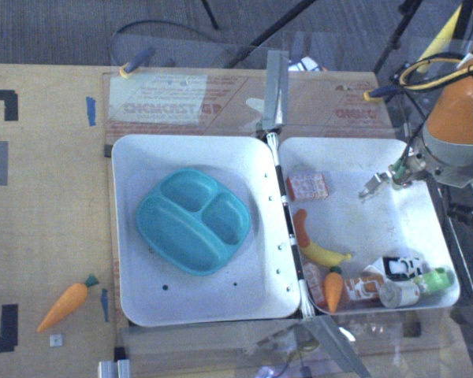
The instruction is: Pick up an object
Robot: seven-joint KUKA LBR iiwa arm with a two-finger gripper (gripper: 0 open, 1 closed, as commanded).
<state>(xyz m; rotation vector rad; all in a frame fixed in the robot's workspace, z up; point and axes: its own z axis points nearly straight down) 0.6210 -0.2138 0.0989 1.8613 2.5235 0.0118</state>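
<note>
My gripper (381,182) hangs over the upper right part of the right bin (414,219), with its fingers open and nothing between them. To its left a small red and white box (308,186) lies near the bin's top left corner. Lower down are a red sausage-shaped toy (300,224), a yellow banana (325,253) and an orange carrot (333,289). Along the bin's bottom edge sit a small carton (363,287), a black and white item (400,266) and a pale bottle with a green cap (415,287).
The left bin (142,286) holds a blue divided plate (194,220). A second carrot (63,305) lies on the bench left of the bins. A metal divider (284,211) separates the bins. Cables and stands crowd the top right.
</note>
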